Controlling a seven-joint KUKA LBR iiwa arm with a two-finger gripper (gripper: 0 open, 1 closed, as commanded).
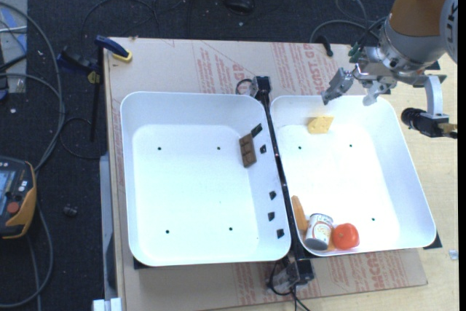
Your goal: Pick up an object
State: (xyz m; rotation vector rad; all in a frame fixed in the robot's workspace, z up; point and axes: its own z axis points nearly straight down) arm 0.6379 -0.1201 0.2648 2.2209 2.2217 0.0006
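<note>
My gripper hangs over the far edge of the right bin, fingers spread open with nothing between them. A yellow cheese wedge lies just below and left of it, on the bin floor near the far wall. At the bin's near left corner sit a small tin can, a red tomato and an orange carrot. A brown chocolate bar lies against the right wall of the left bin.
The two bins stand on a cardboard-covered bench. A blue and yellow clamp sits at the far left corner. Cables trail over the dark floor behind. A black fitting sticks out to the right of the right bin.
</note>
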